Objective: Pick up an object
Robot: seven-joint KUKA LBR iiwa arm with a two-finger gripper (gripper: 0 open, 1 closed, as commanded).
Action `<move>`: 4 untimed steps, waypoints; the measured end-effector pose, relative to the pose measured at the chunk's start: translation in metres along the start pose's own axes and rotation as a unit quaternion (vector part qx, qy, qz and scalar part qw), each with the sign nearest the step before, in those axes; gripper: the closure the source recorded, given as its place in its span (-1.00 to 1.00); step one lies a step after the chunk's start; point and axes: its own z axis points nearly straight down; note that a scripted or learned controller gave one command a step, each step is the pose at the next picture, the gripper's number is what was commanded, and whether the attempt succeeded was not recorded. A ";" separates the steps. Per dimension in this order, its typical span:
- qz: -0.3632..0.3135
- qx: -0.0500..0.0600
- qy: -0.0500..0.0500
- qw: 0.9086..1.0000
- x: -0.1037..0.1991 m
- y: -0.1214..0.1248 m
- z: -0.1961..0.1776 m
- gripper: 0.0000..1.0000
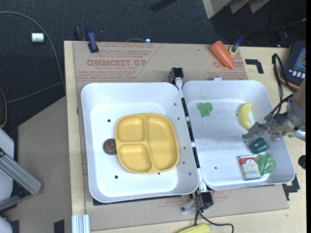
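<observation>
Nearest the lens, a yellow cable end (194, 228) lies at the bench's (48, 144) front edge. Over in the right bin (218, 130), the pincer (254, 136) hangs low by the far right wall, its dark fingertips spread a little and gripping nothing. Just below them sits a dark green block (259, 145), the likeliest target; whether a tip touches it I cannot tell. A yellow banana (246, 115) lies just behind, and a red-and-white carton (250, 167) with a green leafy toy (266, 163) just in front. Crowding is the risk: closing off-centre could squirt the block aside, or nudge the banana. The yellow divided plate (146, 142) in the left bin (97, 110) is well apart.
</observation>
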 end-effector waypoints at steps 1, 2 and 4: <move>0.000 0.000 0.000 1.000 -0.021 0.063 0.087 -1.00; -0.002 -0.001 0.001 1.000 -0.046 0.112 0.089 -1.00; -0.003 -0.002 0.000 1.000 -0.046 0.126 0.100 1.00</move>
